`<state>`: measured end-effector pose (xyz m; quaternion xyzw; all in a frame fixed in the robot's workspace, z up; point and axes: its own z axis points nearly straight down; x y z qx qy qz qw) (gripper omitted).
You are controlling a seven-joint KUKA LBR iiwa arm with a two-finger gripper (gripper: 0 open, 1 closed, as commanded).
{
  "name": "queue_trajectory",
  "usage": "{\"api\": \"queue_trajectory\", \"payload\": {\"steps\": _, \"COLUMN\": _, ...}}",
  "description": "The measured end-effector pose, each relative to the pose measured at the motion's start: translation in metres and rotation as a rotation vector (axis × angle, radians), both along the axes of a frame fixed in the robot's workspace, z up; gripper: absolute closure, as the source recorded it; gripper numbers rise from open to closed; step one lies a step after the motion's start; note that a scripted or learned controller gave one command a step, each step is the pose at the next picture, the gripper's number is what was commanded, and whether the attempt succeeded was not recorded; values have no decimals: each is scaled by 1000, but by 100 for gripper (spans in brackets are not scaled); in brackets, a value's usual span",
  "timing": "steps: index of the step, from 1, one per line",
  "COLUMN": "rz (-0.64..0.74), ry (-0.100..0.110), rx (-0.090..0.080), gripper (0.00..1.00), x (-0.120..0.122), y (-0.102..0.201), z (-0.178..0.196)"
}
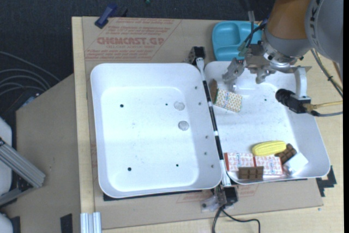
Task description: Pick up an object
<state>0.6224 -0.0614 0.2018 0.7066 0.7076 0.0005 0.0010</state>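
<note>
My gripper (248, 75) hangs over the far left part of the right bin (305, 123), and its two fingers stand apart, open, with nothing between them. Just below and left of it a small patterned packet (228, 100) lies on the bin floor, with a dark brown piece (214, 90) beside it at the bin's left wall. At the bin's near edge lie a yellow banana-shaped toy (268, 148), a brown bar (286, 152), a white block (298, 162), red-and-white packets (253, 161) and a chocolate-coloured piece (251, 173).
The left bin (109, 166) holds two small round discs (181, 116). A blue tray (231, 39) stands behind the right bin, close to the arm's wrist. A black cable plug (292, 101) hangs over the right bin's middle right.
</note>
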Motion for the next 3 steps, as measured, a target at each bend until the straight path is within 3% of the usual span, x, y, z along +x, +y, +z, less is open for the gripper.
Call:
{"api": "queue_trajectory", "payload": {"steps": 1, "rz": 1, "ry": -2, "rx": 0, "gripper": 100, "x": 1, "y": 0, "z": 10}}
{"api": "queue_trajectory", "payload": {"steps": 2, "rz": 1, "ry": -1, "rx": 0, "gripper": 0, "x": 1, "y": 0, "z": 10}}
{"api": "queue_trajectory", "payload": {"steps": 3, "rz": 1, "ry": -4, "rx": 0, "gripper": 100, "x": 1, "y": 1, "z": 20}}
